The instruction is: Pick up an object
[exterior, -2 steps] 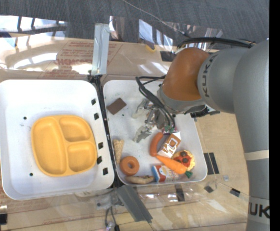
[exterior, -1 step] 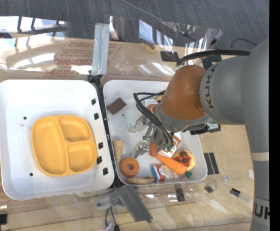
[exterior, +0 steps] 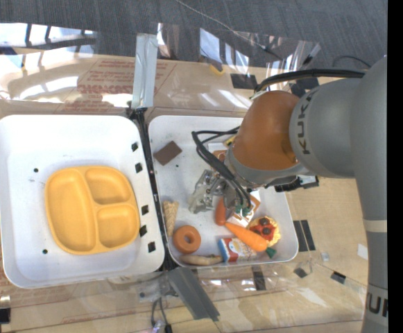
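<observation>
My gripper (exterior: 207, 191) hangs low in the right bin (exterior: 180, 134), just left of the bin's middle, below the orange wrist band. A small red-orange sausage-like piece (exterior: 220, 213) lies right beside its tip, to the lower right. Around it lie an orange carrot (exterior: 247, 237), a pizza slice (exterior: 266, 228), a ring donut (exterior: 186, 239), a brown square piece (exterior: 167, 152), a pale stick (exterior: 169, 216) by the left wall, a tan banana-like piece (exterior: 200, 259) and a small red box (exterior: 228, 249) along the front wall. Nothing shows held in the gripper.
The left bin (exterior: 21, 144) holds a yellow plate (exterior: 90, 208) with three compartments. The arm's bulk and cables (exterior: 211, 151) cover the right half of the right bin. The objects crowd the front right corner.
</observation>
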Robot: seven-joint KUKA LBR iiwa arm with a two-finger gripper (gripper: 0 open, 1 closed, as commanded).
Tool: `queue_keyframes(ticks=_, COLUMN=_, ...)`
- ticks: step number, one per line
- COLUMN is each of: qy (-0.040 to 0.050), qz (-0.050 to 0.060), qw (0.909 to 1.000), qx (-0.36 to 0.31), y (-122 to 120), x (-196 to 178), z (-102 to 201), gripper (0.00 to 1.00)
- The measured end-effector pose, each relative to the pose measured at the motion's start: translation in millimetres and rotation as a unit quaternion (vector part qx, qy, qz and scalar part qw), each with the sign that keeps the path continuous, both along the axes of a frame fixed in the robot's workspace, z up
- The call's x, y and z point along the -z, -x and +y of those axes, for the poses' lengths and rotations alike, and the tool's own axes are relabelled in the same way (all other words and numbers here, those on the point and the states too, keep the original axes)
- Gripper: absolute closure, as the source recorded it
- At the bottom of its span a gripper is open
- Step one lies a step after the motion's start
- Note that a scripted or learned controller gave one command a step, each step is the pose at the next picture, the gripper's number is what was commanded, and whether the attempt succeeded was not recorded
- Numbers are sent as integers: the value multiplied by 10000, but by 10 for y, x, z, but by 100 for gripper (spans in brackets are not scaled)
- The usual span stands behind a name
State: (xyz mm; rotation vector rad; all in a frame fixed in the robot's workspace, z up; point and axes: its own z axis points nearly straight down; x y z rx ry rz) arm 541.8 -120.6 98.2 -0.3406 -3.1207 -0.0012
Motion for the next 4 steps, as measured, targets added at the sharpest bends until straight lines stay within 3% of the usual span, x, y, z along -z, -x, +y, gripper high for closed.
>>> queue_keyframes(ticks=1, qy=4, qz=12, qw=10000, qx=28, y=154, x=91, z=279, gripper=100)
queue_keyframes(ticks=2, qy=15, qz=-83, qw=9999, qx=-69, y=-532, x=-1166, z=248, gripper=100)
queue_keyframes(ticks=3, qy=12, qz=-9, qw=10000, qx=-85, y=-890, x=-877, z=-847, gripper=100)
queue_keyframes(ticks=4, qy=7, qz=-19, qw=9999, qx=-101, y=-900, x=-887, z=-826, gripper=0)
